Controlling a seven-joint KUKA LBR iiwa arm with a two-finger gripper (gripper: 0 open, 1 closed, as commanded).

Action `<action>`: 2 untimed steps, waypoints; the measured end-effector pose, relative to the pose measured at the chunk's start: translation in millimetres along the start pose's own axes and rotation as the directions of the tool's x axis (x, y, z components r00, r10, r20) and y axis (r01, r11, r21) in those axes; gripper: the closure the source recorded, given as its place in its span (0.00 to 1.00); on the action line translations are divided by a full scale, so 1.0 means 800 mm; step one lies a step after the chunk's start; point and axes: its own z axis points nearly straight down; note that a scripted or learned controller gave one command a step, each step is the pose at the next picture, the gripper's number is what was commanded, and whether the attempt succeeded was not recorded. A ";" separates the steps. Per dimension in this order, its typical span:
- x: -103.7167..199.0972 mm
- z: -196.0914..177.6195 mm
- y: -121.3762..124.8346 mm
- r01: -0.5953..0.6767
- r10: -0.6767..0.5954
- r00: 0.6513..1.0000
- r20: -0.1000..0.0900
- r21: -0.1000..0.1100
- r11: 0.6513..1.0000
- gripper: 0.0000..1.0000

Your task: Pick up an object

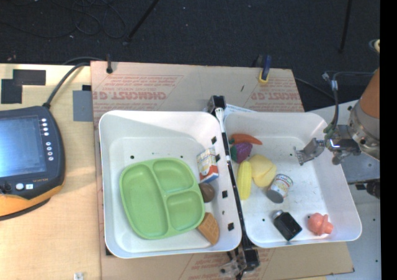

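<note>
Can (281,186) lies in the right bin (347,210) beside the lemon (263,170). Tool (308,151) hovers above the bin's right side, holding nothing; its grip state I cannot tell. Descending there risks closing on bare floor.

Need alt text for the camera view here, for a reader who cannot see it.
A grey arm's gripper hangs over the right white bin, which holds a yellow corn cob, small can, black block and pink toy. The left white bin holds a green divided tray.
</note>
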 end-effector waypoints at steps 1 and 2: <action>0.078 0.180 0.055 0.006 -0.006 1.000 -0.003 0.000 1.000 0.00; 0.071 0.156 0.056 -0.001 0.001 1.000 0.001 -0.007 1.000 1.00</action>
